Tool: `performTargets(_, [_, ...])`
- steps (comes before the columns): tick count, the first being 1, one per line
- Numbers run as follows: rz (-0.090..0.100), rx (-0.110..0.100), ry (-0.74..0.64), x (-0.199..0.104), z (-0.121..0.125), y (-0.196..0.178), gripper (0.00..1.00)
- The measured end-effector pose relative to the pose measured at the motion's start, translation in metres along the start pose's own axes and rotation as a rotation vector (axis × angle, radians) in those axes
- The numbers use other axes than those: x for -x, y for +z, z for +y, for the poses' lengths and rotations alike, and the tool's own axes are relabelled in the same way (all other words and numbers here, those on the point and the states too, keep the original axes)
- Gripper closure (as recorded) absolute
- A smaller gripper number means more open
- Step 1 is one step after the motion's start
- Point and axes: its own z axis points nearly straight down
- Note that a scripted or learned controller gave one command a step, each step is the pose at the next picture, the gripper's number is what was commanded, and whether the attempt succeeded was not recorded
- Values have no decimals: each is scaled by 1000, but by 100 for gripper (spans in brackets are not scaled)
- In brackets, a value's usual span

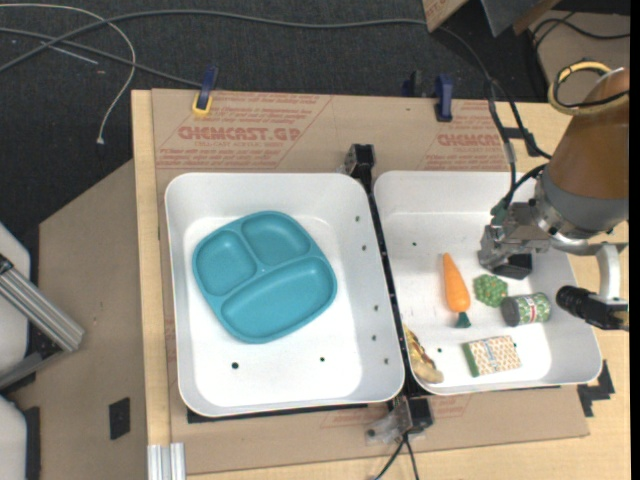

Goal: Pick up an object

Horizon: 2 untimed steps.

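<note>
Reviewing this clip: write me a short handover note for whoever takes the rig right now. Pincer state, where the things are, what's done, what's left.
Pincer: low over the right bin, near its far right side, just above the green leafy item. Nothing visibly held.
Right bin contents: carrot in the middle, small can right of it, patterned packet near the front, banana at the front left edge.
Left bin: teal divided plate.
Done: arm has reached into the right bin.
Left: grasp and lift one object; all still lie in the bin.

Two bins [190,208], one plate [265,275], five items [456,283].
</note>
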Motion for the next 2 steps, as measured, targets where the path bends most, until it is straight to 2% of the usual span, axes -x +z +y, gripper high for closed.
performTargets(1, [-1,2,0,8,4,-61,100])
performTargets(2, [1,-3,0,8,5,-69,100])
